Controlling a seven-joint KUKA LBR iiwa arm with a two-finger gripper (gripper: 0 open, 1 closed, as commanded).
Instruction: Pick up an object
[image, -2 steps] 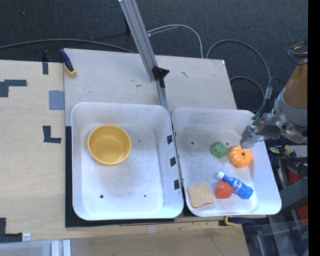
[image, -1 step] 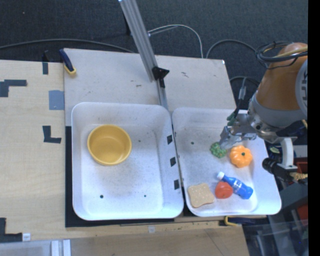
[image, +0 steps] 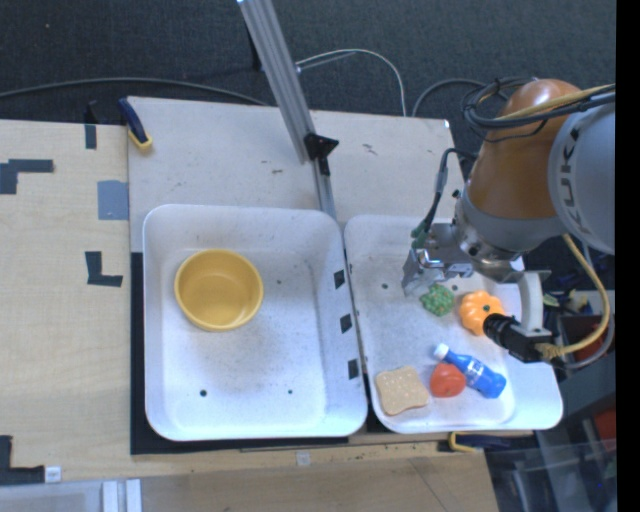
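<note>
In the right bin (image: 395, 250), the gripper (image: 428, 272) is hanging just above a green object (image: 437, 299); I cannot tell whether it is touching it or how the gripper is set. Orange fruit (image: 478, 309), blue bottle (image: 474, 370), red object (image: 448, 381) and bread slice (image: 401, 390) are lying nearby.

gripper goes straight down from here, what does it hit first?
Most likely the green object: the gripper points down into the right bin just up-left of it. Depth is unclear from this slanted view; it may land on bare bin floor beside it instead.
</note>
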